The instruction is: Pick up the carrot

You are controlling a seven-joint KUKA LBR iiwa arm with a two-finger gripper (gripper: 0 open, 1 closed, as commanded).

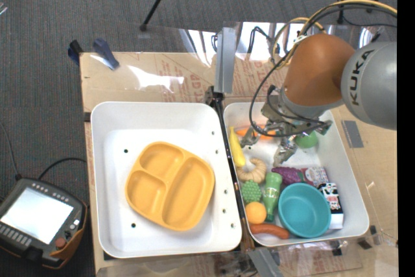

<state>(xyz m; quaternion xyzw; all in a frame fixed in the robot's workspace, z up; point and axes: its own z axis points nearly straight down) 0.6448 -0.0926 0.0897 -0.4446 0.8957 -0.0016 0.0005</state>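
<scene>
The right-hand shallow white plastic bin (pixel 350 172) is crowded. Taking the round teal plastic bowl (pixel 303 209) in its near part as the marker: a slim orange carrot (pixel 270 230) lies flat just left of and below the bowl, against the bin's near wall, with nothing on top of it. Just above the carrot, left of the bowl, sit a small round orange fruit (pixel 255 212), a knobbly green toy vegetable (pixel 251 191) and a green bottle-shaped piece (pixel 271 187). Farther up from these is a pale tan ring like a doughnut (pixel 253 170), and a yellow banana (pixel 237 147) runs along the bin's left wall. Directly above the bowl lies a purple, bumpy grape-like piece (pixel 290 176) beside a small printed pack (pixel 317 174); a black-and-white carton (pixel 331 199) touches the bowl's right side. Well above the bowl, an orange-red object (pixel 251 134) sits under the arm, too hidden to name.

The two-finger gripper (pixel 279 143) hangs over the far part of this bin, well apart from the carrot, its dark metal fingers (pixel 283 152) pointing down near a green round thing (pixel 307 139). Its fingers look spread, with nothing between them.

The left-hand white bin (pixel 107 139) holds a smooth yellow plastic divided plate (pixel 170 185), far left of the bowl.
</scene>
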